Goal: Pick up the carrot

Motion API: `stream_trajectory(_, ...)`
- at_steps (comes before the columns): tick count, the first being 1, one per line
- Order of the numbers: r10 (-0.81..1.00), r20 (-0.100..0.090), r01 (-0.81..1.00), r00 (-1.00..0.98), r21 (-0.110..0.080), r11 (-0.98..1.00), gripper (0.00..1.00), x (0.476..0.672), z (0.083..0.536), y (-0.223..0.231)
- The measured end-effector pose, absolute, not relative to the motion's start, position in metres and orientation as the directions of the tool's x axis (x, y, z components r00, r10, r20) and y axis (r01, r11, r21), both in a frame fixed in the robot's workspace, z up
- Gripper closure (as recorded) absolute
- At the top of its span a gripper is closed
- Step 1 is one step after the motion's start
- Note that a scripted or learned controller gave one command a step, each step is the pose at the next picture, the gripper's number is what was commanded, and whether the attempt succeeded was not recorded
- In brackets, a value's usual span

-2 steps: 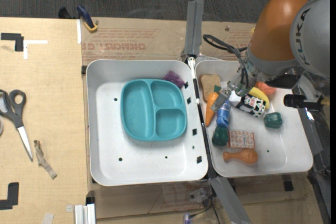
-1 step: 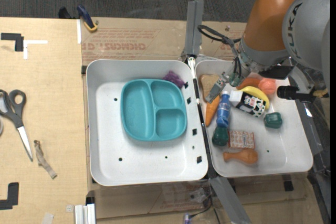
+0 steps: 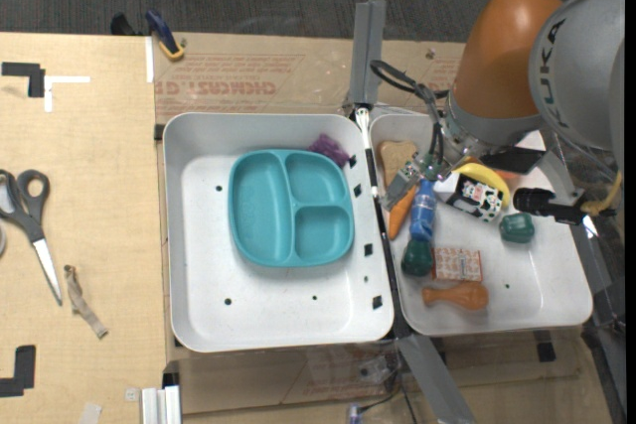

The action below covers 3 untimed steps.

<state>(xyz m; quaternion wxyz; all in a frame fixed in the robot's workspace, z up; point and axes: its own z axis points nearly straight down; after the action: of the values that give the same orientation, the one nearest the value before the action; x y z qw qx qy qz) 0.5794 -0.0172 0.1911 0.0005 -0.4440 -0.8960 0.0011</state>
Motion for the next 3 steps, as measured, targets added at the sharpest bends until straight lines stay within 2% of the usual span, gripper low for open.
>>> stream_trajectory(1,0.921,0.000,0.921,-0.389,-0.005,0.389,0.00,0.565,0.190,-0.017)
stream_trajectory(2,0.982,-0.002,0.982,-0.188,-0.001,0.188,0.00,0.594,0.191,-0.065)
stream_trajectory(3,0.906,-0.002,0.906,-0.424,0.000,0.424,0.00,0.623,0.092,-0.099)
